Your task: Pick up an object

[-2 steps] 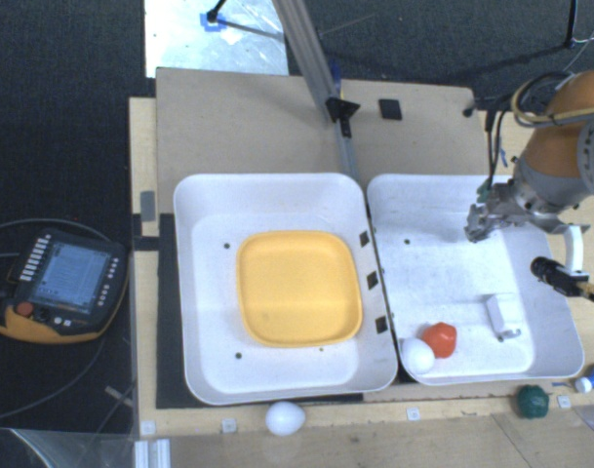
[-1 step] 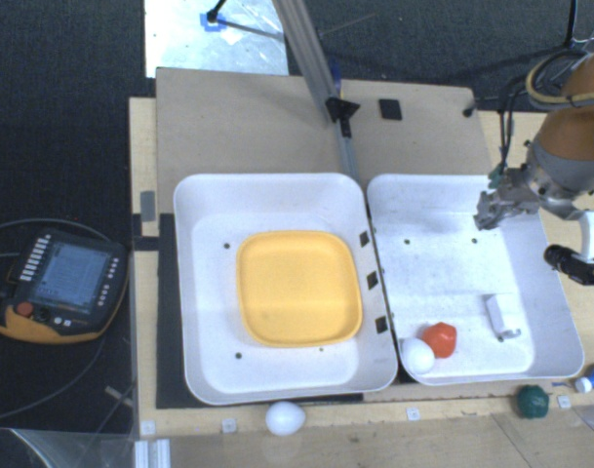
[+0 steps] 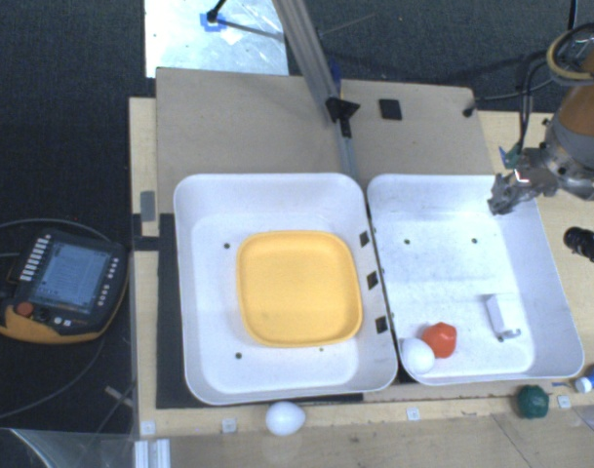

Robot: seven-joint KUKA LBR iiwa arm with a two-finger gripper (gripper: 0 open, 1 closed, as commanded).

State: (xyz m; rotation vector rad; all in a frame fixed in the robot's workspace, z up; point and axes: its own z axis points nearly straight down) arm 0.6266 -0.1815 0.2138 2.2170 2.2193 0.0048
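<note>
Two white bins are sitting side by side on the bench, their inner rims touching along a seam with small black clips. The left bin (image 3: 204, 261) is carrying a yellow square plate (image 3: 299, 287) lying flat near its middle, leaving a band of bare floor running all around it, widest toward the left wall. The right bin (image 3: 453, 261) is lying mostly open across its upper and middle floor. Its contents are crowding the near edge: an orange-red object (image 3: 440, 338) is resting at the lower left corner, a white ball (image 3: 417, 356) is touching it and pressing against the near rim, and a small white L-shaped piece (image 3: 498, 318) is lying apart to the right, near the right wall. The gripper (image 3: 503, 197) is hanging over the right bin's upper right corner, just at the rim, well apart from the orange-red object and the other pieces; it is carrying nothing visible, and whether it is released or clenched I cannot tell. Outside the bins, a white egg-shaped object (image 3: 285, 418) is lying on the bench below the left bin's near rim, a dark green ball (image 3: 533, 401) is sitting beyond the right bin's lower right corner, and a teach pendant (image 3: 60, 285) is resting on the dark floor far left.
</note>
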